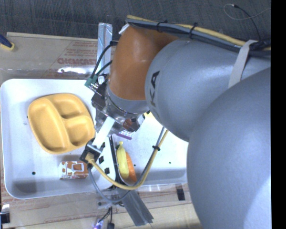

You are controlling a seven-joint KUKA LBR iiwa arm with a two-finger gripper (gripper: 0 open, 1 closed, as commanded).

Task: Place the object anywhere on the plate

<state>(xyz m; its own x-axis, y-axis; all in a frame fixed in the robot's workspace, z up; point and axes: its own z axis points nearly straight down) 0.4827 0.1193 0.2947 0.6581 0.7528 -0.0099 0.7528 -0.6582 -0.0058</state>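
Two loose things lie near the yellow plate (62, 123), and the plate itself rests in the left part of the white bin (12, 128) on the tabletop. Its three compartments are bare. The first is a small orange and white thing (75, 170), just beside the plate's lower edge. The second is a long yellow-orange thing (124, 163), to the right of the plate and lower. I take this second one for the task's object, because the hand (121, 128) hangs almost directly over its upper end.

From where I stand, the hand is just off the plate's right edge, and the bulky grey arm (205, 109) covers much of it. I cannot tell whether the hand is spread or pressed together, and I see nothing held in it.

The long axis of the yellow-orange thing runs roughly along the plate's right edge, not toward it. So the hand would need to go down and a little away from the plate, and close across the narrow side.

After a lift, the way to the plate goes left and is short and open. The small orange and white thing sits below this way, apart from it. The bin's wall is well beyond the plate's far side.
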